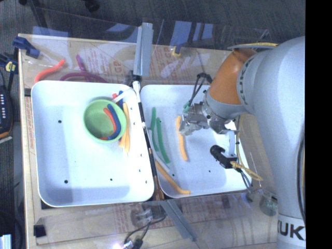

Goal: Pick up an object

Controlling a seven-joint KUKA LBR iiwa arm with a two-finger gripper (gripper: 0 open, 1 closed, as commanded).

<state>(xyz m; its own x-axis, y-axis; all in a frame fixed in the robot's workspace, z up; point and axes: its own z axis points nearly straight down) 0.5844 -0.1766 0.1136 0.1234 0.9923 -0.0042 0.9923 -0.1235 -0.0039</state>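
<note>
the gripper [188, 125] hovers over the right bin [207, 183], just above the orange strip [182, 145], and i can't tell its grip.

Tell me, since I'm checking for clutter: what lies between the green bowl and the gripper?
In the camera view, between the green bowl and the gripper run the bins' adjoining rims, then two green strips in the right bin; an orange strip lies beneath the gripper.
</note>
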